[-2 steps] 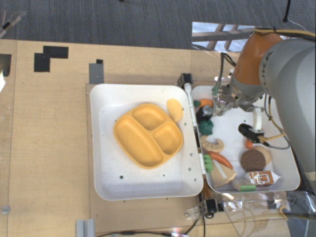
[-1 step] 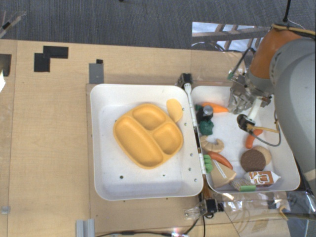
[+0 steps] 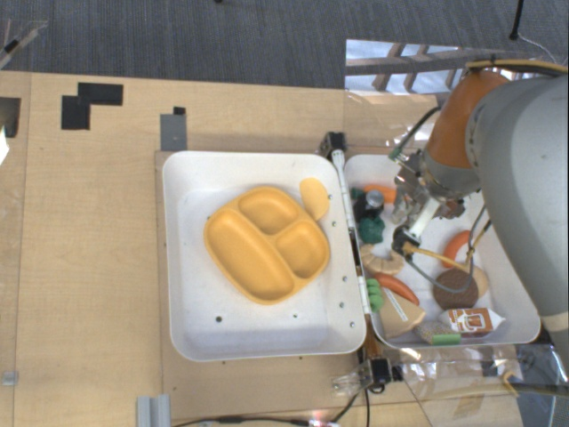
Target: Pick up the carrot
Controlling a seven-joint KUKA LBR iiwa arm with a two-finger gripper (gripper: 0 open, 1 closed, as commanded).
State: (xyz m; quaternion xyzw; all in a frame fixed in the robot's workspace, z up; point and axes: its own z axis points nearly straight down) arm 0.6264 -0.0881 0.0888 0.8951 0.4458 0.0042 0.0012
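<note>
The carrot (image 3: 395, 287) is a long orange piece with a green leafy end, lying at a slant near the left wall of the right bin (image 3: 524, 314), towards its front. My gripper (image 3: 412, 213) hangs over the back middle of that bin, behind the carrot and a little to its right, apart from it. The wrist hides the fingertips. Nothing shows as held.
Around the carrot lie a dark green piece (image 3: 369, 227), a beige wedge (image 3: 400, 316), a brown disc (image 3: 454, 283), an orange-red piece (image 3: 458, 242) and a small carton (image 3: 471, 321). The left bin (image 3: 191, 318) holds a yellow divided plate (image 3: 265, 243) and a yellow slice (image 3: 313, 197).
</note>
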